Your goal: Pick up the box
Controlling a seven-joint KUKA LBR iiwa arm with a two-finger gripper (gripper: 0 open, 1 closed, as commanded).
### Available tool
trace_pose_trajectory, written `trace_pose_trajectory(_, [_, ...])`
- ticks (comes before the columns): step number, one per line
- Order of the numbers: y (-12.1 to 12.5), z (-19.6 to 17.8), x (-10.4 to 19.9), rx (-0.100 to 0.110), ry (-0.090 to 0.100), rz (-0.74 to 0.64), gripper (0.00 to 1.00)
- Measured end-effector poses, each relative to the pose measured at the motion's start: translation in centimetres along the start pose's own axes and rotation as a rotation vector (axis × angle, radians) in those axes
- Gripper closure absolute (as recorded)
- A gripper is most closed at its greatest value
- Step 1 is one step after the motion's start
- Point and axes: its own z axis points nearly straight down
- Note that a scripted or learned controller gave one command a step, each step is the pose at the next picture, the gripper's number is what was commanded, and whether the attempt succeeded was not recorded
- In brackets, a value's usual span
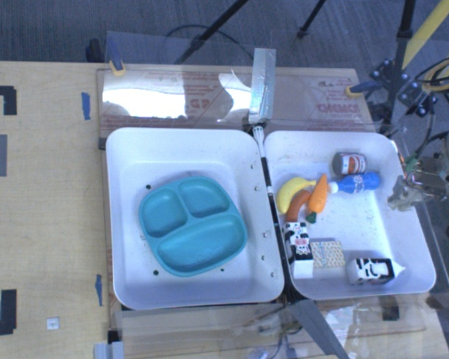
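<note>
The small flat box with a speckled pale top (327,254) lies at about 6 o'clock in the right-hand shallow white bin (404,234), touching a black-and-white cow-patterned carton (296,238) at its 9 o'clock. The grey metal gripper (413,191) hangs over the bin's 3 o'clock rim, well apart from the box; whether it is spread or closed I cannot tell. A good approach would probably descend from the box's free 3 o'clock side, straddling its short width. Counted: two bins, one teal divided plate (193,225), one can (349,163), one blue bottle (357,183), one banana (292,193), one carrot (319,194), two cow-patterned cartons, one box.
</note>
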Motion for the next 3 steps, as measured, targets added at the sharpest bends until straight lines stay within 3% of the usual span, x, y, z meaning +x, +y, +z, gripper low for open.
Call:
trace_pose_trajectory(1, [-3.8,2.0,-0.4,0.004,0.003,-0.097,1.00])
trace_pose_trajectory(2, [-3.7,1.0,-0.5,0.002,0.002,-0.096,1.00])
trace_pose_trajectory(3, [-3.9,-2.2,0.6,-0.002,0.000,-0.264,1.00])
